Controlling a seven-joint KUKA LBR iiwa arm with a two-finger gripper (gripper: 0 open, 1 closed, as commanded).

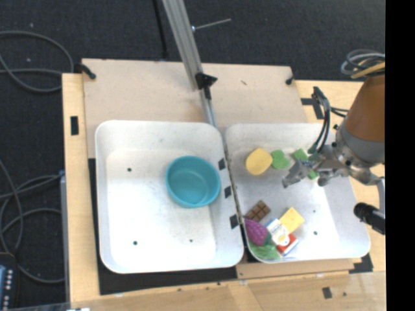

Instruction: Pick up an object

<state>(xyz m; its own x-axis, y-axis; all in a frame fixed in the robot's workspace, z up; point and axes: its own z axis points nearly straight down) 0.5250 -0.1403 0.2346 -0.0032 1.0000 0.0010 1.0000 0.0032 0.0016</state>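
My gripper [306, 175] hangs over the right bin [337, 229], toward its back. Small green pieces [300, 155] lie right at it, one close under the wrist; whether any is gripped cannot be made out. Just left of it sit a green lump [280, 159] and a round yellow object [259, 161]. Nearer the front lie a brown chocolate bar [259, 210], a purple bunch of grapes [257, 230], a yellow block [291, 218] and a red-and-white carton [284, 236].
A blue bowl [192, 181] stands in the middle of the left bin [123, 238]. A slanted metal pole [185, 34] rises from the back, ending between the two bins. Cables run along the arm at the right.
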